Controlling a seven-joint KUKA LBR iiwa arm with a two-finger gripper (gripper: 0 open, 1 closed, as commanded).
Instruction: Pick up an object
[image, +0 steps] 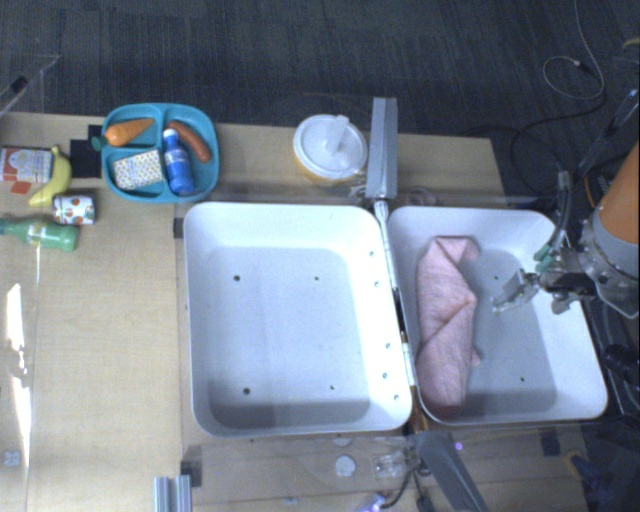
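Wooden bench (100, 330), contents listed from left edge to right.

Far left: small box (22, 165), banana (53, 177), can (73, 209), green bottle (40, 234), all lying close together. Just right of them, blue tray (205, 130) with compartments, holding a carrot (132, 131), a blue bottle (177, 160) and other small items.

Centre top: lidded cup (330, 147), white over yellow, standing behind the bins.

Left bin (200, 330): white, shallow.

Right bin (580, 400): white, shallow. Holds the cloth (445, 320), pink, folded or bunched lengthwise, lying along the bin's left wall from near the back edge almost to the front.

Handling, by judgement: light, soft, limp; not fragile and not slippery. It will sag and unfold when lifted, so a pinch on a thick fold should hold better than one on a flat single layer. Best hold looks to be the raised ridge near the upper middle, where the folds pile; the side nearest the wall leaves little room for a finger.

Gripper (518, 288): over the right bin, beside the cloth's upper right and apart from it, nothing between its fingers; whether spread or closed I cannot tell.
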